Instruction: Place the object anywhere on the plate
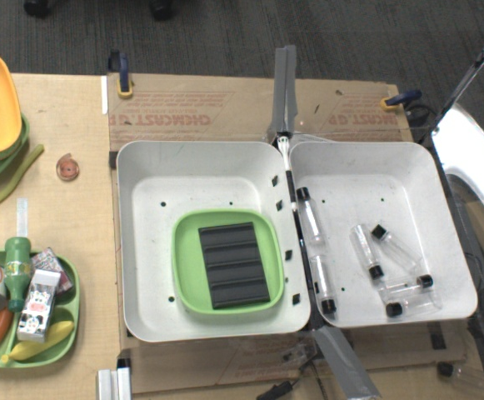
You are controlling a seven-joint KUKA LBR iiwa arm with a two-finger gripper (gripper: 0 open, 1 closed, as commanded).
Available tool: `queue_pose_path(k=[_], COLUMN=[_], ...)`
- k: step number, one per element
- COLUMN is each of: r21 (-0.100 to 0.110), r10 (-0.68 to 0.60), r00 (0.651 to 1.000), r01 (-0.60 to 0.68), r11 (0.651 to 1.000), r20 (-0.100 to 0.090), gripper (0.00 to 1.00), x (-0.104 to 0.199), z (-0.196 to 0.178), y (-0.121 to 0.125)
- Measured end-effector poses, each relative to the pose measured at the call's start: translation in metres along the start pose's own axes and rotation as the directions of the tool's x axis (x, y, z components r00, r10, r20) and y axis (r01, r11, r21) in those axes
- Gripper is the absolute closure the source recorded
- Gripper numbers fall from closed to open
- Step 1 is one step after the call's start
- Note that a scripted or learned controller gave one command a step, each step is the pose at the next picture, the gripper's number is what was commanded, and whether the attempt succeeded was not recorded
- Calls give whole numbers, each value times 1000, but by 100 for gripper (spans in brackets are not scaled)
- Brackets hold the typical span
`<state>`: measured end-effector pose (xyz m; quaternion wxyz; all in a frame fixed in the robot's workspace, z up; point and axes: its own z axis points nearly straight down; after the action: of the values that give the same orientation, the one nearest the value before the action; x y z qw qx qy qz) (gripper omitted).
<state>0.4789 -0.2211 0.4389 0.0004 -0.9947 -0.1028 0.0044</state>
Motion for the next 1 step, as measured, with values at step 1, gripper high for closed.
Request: queue_pose_path(k=[1], r21=[0], r10=[0], r00=[1000], r01=[0], r11=[1000], r20=[0], gripper=[0], x=[0], z=[0], y=[0])
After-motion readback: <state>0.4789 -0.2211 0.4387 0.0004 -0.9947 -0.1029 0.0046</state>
